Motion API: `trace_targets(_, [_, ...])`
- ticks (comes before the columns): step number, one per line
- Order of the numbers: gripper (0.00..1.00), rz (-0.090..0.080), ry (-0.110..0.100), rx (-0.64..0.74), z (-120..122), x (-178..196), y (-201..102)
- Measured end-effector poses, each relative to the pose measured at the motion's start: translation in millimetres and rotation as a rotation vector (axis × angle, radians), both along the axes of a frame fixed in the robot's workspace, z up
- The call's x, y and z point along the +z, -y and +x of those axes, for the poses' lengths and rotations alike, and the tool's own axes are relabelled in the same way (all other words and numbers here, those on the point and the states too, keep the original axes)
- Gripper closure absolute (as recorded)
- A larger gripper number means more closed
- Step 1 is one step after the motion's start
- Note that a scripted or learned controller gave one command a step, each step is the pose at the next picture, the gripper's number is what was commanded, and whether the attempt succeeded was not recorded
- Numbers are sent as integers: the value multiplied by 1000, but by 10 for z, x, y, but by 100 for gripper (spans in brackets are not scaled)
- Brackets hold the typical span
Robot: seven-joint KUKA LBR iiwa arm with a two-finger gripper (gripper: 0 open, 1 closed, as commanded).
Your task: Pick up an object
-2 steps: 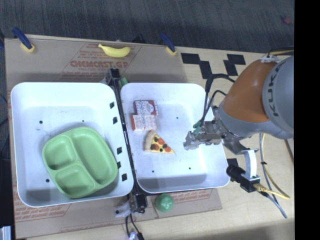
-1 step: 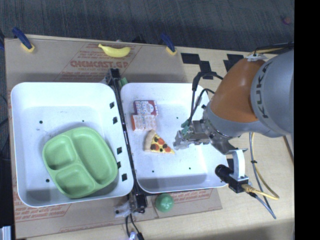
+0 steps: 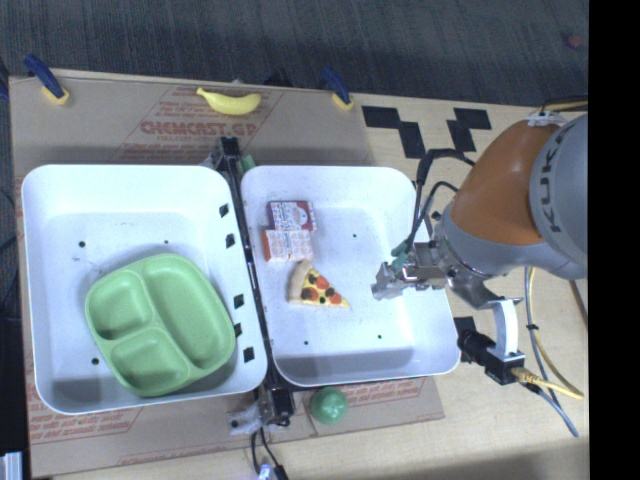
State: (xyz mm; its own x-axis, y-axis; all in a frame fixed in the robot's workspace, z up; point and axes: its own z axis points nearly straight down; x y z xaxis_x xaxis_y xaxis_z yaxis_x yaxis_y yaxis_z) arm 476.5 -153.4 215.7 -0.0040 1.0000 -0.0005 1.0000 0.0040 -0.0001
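3 small things lay in the right bin, and any of them could serve the task. Nearest the camera, outside the bins, 1 green ball sat on the cardboard just beyond the right bin's front rim; it looked smooth and round, likely to roll away from a pinch. In the left bin rested 1 green divided tray, rigid-looking and too broad for a small claw except at its rim.

The gripper hung low over the right bin's right side, apart from every object and holding nothing; how far its claw stood open could not be made out. The toy pizza slice, 1 in number, lay flat near the bin's middle, closest to the gripper. It seemed light and stiff, thin enough that a grasp would need to span its narrow width low against the floor. Behind it sat 2 small cartons, 1 orange box touching 1 red-and-white box; both looked light, slightly crushable, best pinched across their short sides.

Farthest, 1 toy banana lay on the cardboard beyond the bins, with 2 blue clamps at the board's far edge.
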Motion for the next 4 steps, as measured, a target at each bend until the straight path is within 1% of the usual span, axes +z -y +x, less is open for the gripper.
trace_targets(1, [100, 1, -2, 5, 7, 31, -370])
trace_targets(2, [100, 0, 0, 0, 1, -89, 376])
trace_targets(3, [100, 0, 1, 4, 135, -38, -54])
trace_targets(4, [100, 1, -2, 5, 3, 74, -398])
